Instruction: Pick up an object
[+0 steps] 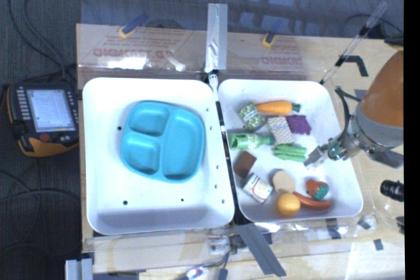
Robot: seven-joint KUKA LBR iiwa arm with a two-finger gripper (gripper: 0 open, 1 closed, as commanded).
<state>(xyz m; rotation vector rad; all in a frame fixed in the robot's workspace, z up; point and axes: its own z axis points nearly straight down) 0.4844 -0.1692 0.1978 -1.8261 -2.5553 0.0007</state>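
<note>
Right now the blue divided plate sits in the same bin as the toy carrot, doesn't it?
No. In the camera view the blue divided plate lies in the left bin, while the toy carrot lies in the right bin among other small things.

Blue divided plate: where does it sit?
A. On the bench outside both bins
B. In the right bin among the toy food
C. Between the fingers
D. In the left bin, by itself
D: the blue divided plate lies flat inside the left bin, apart from the toy food in the right bin.
</note>
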